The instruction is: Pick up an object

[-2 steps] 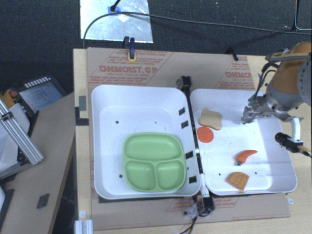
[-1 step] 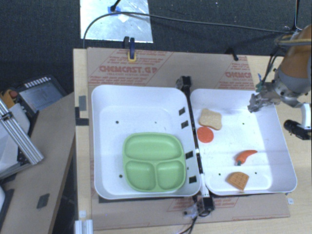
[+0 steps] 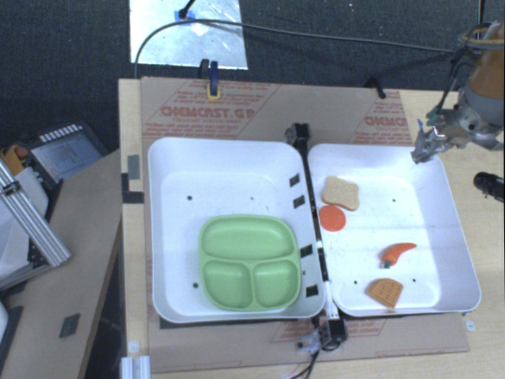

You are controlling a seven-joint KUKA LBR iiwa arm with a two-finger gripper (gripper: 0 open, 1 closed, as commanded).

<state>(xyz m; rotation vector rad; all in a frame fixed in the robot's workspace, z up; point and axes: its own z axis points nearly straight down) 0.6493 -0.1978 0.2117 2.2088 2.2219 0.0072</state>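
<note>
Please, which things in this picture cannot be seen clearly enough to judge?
- Gripper, camera view: small and blurred over the right bin's far corner; its grasp state is unreadable.
- Arm: cut off by the right edge.
- Orange-red item: too small to identify.
- Divided green tray: the left bin's floor beneath is hidden by it.

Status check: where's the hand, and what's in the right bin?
Hand over right bin's far right corner, nothing seen in it. Bread slice, red disc, orange pepper, waffle piece all lying loose. Path unobstructed.
</note>
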